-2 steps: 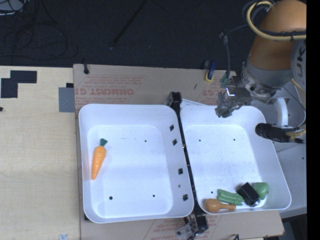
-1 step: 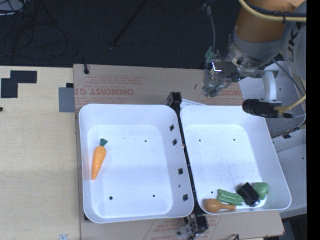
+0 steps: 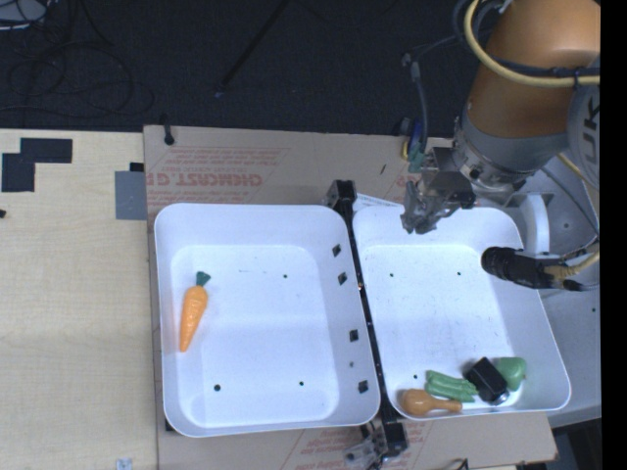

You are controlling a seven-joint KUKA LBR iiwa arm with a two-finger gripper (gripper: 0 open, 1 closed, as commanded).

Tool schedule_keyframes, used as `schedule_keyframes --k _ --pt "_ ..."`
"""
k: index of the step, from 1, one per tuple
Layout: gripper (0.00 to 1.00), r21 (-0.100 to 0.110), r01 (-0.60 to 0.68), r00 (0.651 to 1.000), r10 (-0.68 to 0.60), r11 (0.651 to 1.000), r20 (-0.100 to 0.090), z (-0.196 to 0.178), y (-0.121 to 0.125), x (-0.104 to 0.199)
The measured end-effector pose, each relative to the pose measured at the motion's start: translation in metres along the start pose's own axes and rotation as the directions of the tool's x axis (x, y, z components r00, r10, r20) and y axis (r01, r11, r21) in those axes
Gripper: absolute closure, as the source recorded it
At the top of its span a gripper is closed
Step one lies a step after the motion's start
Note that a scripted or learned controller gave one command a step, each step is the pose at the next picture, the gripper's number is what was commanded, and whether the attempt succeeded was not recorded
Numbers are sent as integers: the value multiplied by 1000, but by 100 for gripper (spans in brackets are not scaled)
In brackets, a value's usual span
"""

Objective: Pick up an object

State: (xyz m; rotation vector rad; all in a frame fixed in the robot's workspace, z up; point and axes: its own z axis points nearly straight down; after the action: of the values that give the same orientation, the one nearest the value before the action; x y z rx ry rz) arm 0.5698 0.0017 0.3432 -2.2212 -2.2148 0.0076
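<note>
Behind bins, cardboard (image 3: 257, 169) reads "CHEMCIZT".

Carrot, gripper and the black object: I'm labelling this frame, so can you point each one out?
Carrot (image 3: 192, 313): camera view, middle of its orange body, left bin.
Gripper (image 3: 419, 221): camera view, at its fingertips, above the right bin's far edge.
Black object (image 3: 486, 378): camera view, middle of its top face, right bin's near corner.

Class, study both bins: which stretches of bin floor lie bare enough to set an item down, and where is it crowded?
Left bin: bare floor everywhere right of the carrot, which lies by the left wall. Right bin: the middle is bare, between the gripper over the far rim and the near-right corner, where the green pod, black block, green piece and orange pear-shaped toy crowd together.
</note>
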Motion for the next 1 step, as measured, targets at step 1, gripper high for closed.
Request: schedule_keyframes --k 1 --pt "100 -12 12 1000 -12 1000 -2 -67 18 91"
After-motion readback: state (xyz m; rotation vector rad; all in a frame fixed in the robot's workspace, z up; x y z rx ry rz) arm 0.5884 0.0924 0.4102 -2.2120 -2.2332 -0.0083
